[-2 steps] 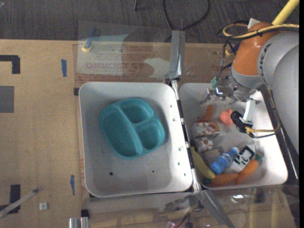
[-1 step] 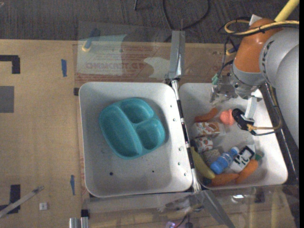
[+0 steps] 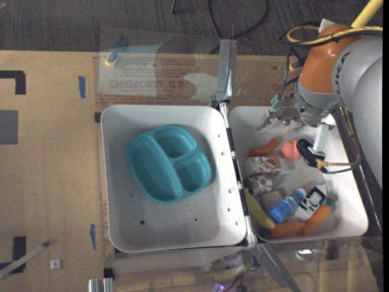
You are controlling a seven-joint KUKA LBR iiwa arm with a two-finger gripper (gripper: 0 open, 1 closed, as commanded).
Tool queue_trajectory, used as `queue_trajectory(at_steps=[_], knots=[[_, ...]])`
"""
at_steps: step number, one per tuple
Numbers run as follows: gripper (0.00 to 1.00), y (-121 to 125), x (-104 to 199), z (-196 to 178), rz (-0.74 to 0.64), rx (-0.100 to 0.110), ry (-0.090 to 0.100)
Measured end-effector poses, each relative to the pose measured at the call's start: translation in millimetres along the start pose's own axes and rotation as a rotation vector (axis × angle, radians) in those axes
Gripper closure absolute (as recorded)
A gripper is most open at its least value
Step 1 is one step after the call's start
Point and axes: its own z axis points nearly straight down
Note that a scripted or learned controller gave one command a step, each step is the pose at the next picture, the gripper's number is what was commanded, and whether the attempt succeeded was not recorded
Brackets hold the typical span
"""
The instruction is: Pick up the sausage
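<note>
End effector (image 3: 275, 115): spread, nothing held, above right bin (image 3: 358, 215) | sausage (image 3: 264, 148): long axis tilted, right end higher.

— Can any writing be read here?

— None for certain. Well to the left of the gripper (image 3: 279, 115), a clear sheet (image 3: 146, 81) carries a line of reddish capitals, but they are too faint to spell out.

— And the packages?

— The small carton (image 3: 264, 165) just below the gripper has printed patches, too small to read. Farther below, the bottle (image 3: 287, 207) wears a blue label, and the black-and-white pack (image 3: 316, 198) beside it shows marks. None of it is legible.
</note>
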Motion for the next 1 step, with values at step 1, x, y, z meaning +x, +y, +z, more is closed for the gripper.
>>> queue_trajectory(at_steps=[1], knots=[[0.0,-28.9,7.0,10.9,-0.085,0.007,0.003]])
